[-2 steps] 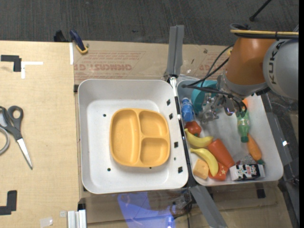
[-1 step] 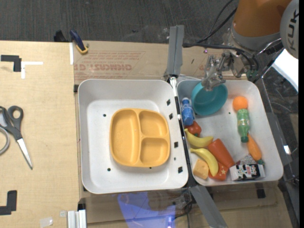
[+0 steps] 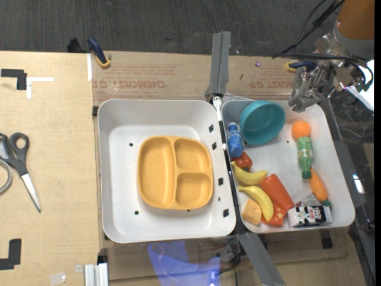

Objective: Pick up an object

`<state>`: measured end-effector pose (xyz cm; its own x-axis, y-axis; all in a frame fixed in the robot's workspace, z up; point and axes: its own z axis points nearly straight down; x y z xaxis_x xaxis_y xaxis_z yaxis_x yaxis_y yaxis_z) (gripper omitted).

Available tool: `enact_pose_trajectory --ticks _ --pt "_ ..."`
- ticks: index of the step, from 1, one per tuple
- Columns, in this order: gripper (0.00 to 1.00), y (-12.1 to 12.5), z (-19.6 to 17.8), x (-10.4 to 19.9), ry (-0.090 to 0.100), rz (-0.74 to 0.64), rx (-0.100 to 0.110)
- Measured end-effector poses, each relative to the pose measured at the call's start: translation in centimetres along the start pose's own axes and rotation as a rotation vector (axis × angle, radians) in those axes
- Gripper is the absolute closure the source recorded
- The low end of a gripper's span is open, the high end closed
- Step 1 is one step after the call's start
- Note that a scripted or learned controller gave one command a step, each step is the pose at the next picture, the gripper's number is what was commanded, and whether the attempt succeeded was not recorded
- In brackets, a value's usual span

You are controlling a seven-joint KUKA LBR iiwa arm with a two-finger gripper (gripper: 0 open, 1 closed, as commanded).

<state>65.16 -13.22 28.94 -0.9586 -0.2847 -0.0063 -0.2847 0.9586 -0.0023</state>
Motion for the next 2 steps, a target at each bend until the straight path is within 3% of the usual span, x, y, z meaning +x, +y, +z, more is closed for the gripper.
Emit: enact_pose_trajectory --ticks 1,2 --pt "0.00 0.0 0.0 0.0 0.000 0.000 -0.001" --pt "0.00 -4.1 18.3 2.0 0.002 -0.010 -0.002"
